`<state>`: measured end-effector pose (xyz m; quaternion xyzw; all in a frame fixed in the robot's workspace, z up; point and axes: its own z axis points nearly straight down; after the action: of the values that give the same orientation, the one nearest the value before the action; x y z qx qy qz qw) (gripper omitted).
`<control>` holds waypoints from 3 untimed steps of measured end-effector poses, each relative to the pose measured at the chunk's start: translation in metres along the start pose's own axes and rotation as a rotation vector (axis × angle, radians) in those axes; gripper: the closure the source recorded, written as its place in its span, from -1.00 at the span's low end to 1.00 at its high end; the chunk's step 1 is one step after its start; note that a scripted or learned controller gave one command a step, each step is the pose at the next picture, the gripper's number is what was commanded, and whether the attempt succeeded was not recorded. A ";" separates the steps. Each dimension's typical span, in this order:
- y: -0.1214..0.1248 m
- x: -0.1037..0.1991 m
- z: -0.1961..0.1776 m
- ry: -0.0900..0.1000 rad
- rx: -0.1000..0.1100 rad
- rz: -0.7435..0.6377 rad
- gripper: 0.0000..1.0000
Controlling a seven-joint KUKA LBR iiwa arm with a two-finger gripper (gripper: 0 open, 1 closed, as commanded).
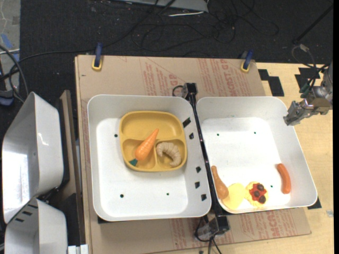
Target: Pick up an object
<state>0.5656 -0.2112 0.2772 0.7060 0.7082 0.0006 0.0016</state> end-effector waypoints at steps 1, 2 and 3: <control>-0.003 0.052 0.014 0.003 0.005 -0.004 1.00; -0.010 0.107 0.029 0.003 0.005 -0.004 1.00; -0.026 0.168 0.030 0.003 0.004 -0.005 1.00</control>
<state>0.5388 -0.0432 0.2469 0.7043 0.7099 0.0002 -0.0010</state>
